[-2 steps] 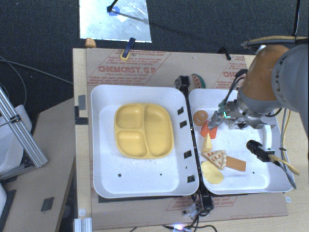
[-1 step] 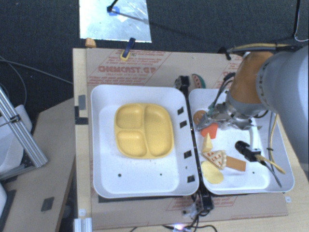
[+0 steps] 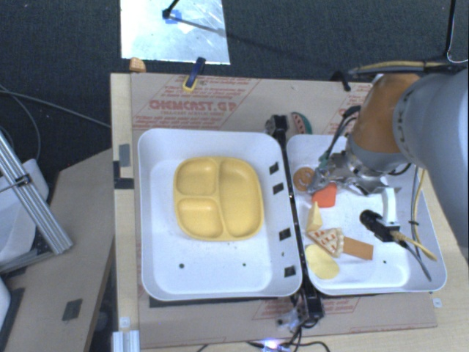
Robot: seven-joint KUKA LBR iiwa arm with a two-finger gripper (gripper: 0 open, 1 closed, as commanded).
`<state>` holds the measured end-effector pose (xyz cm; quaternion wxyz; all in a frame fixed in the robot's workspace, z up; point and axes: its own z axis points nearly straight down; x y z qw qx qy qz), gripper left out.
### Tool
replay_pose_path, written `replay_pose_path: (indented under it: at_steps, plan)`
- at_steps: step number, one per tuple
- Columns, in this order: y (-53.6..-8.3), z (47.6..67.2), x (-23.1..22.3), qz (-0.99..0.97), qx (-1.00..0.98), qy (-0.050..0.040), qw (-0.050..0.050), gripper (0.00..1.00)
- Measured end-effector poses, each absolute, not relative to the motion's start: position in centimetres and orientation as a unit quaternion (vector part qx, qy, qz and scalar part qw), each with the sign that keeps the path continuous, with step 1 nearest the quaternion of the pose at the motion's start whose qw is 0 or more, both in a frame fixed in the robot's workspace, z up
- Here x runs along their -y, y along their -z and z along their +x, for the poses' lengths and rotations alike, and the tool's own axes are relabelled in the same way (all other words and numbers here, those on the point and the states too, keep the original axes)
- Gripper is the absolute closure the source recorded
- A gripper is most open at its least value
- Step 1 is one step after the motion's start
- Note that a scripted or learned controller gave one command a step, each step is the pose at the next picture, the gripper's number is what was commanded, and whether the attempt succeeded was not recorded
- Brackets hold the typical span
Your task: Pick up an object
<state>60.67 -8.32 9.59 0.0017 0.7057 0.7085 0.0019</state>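
Apparently the gripper (image 3: 331, 180) is low over the right bin (image 3: 418, 273), at the middle right of the frame; whether it is open or closed cannot be told. A red block (image 3: 326, 196) lies just below it in the frame, and a round brown piece (image 3: 303, 178) just to its left. A yellow wedge (image 3: 314, 217) lies nearer the lower edge. The step looks like the approach for a grasp. The next move probably needs a firm closing on the red block, then a straight lift.

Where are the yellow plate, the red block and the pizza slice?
yellow plate (image 3: 239, 196), camera view, large right compartment.
red block (image 3: 325, 196), camera view, top face.
pizza slice (image 3: 327, 239), camera view, its middle.
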Motion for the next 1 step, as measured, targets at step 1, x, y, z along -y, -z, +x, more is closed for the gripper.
replay_pose_path:
  at_steps: [1]
  plan:
    - [-19.09,61.48,0.39,0.703,-0.711,-0.0052,0.003,1.00]
